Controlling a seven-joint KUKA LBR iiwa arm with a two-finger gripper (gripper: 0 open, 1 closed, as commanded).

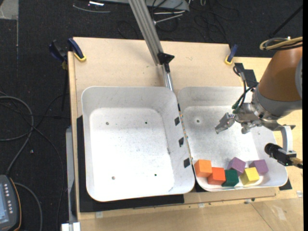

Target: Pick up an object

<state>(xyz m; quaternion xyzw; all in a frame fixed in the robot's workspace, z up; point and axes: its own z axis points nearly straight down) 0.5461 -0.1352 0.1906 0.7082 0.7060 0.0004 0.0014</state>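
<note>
Matte coloured cubes [232,173] clustered in right bin [207,105], metal end effector [225,124] above, grip state unclear

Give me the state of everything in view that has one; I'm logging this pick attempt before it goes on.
gripper: above the right bin, over its bare middle, holding no block.
right bin: holds all the blocks, clustered at its near edge.
left bin: sits beside the right bin.
orange blocks: two, resting, touching.
purple blocks: two, resting.
green block: resting between orange and yellow.
yellow block: resting.

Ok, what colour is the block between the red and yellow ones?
Dark green block, seen in the camera view.
</note>
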